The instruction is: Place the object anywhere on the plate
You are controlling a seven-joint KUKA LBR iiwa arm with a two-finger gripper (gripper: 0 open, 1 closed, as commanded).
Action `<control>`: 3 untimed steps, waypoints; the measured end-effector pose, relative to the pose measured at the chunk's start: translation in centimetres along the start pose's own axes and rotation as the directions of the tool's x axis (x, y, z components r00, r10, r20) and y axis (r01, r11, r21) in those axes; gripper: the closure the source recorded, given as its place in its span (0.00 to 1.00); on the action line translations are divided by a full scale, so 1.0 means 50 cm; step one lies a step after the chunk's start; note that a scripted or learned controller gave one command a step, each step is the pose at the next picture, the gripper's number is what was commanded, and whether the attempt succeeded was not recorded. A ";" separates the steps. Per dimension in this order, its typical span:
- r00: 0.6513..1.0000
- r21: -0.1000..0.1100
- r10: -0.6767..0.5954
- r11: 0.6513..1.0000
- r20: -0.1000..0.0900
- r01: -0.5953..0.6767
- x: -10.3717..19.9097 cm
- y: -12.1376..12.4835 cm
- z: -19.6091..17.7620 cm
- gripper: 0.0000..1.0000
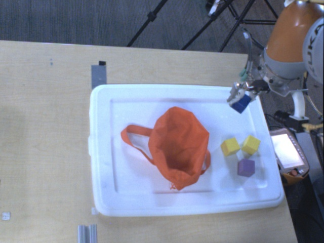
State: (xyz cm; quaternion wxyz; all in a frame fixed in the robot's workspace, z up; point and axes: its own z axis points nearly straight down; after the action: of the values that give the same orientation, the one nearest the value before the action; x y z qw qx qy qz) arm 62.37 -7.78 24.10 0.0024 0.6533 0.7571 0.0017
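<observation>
Carrying a blue block at the far right corner of the white bin, with no plate evident.

Gripper fingers look clamped on the blue block, which hangs tilted just above the bin's rim, clear of the floor. Below lie an orange bag in the middle and, near the right wall, two yellow blocks with a purple block just beside them. Nothing plate-like is visible, so the target is unclear. A good placement, I judge, means travelling high enough to clear the bag's folds, lowering straight down, and releasing only once the block rests flat.
</observation>
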 end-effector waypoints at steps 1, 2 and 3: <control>0.956 0.002 -0.293 0.956 -0.002 0.293 0.125 0.023 0.044 1.00; 0.967 -0.001 -0.255 0.967 -0.002 0.255 0.314 0.016 -0.024 1.00; 0.929 -0.003 -0.370 0.929 -0.002 0.370 0.495 -0.014 -0.115 1.00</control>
State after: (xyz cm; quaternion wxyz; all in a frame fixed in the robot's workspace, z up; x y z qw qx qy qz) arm 58.04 16.62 29.82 0.0024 0.4992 0.8665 0.0031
